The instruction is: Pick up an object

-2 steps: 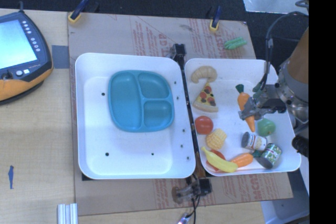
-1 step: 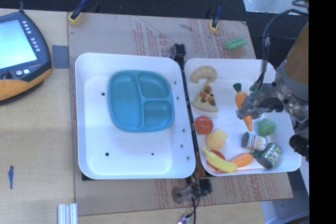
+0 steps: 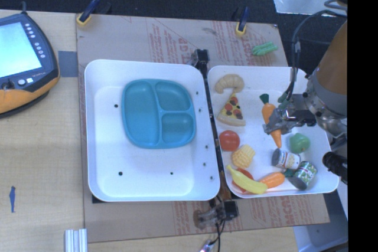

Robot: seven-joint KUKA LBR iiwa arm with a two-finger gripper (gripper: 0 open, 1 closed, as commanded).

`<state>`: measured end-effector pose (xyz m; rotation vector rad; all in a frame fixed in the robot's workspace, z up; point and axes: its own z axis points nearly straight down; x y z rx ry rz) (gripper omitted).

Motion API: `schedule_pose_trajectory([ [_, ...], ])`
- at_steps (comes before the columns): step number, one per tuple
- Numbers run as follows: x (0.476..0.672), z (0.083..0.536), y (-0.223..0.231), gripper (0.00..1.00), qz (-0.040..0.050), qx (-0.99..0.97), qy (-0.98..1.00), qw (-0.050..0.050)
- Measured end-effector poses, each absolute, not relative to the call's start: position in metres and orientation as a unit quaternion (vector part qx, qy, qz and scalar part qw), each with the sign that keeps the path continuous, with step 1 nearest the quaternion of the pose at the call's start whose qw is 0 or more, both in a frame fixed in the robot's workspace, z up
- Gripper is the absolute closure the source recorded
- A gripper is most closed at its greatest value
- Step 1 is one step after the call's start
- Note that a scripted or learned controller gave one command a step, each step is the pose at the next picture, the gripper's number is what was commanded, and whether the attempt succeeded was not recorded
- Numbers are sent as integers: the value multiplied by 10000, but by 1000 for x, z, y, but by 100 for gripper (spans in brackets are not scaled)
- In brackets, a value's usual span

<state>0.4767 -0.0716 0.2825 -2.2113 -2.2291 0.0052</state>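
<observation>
The right bin (image 3: 269, 72) holds several toy foods: a croissant (image 3: 228, 82), a pizza slice (image 3: 233, 110), a tomato (image 3: 229, 140), a corn cob (image 3: 243, 156), a banana (image 3: 248, 182), a green lime (image 3: 299, 142) and two small cans (image 3: 285, 159) (image 3: 304, 174). An orange carrot (image 3: 269, 111) with a green top lies in the bin's middle right. My gripper (image 3: 281, 121) hangs right over the carrot's lower half and hides part of it. A second carrot (image 3: 272, 179) lies near the bin's front edge.
The left bin (image 3: 103, 174) holds a blue divided plate (image 3: 158, 113). A green toy (image 3: 264, 49) lies on the cardboard behind the right bin. A teach pendant (image 3: 23, 62) rests at the far left. Clamps (image 3: 87, 12) (image 3: 241, 20) grip the board's back edge.
</observation>
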Motion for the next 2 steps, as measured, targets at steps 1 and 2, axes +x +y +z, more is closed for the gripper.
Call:
schedule_pose_trajectory([
  [1,476,281,-79,100,18,-7049,-7093,12],
  [2,476,279,-79,100,21,-7052,-7090,16],
])
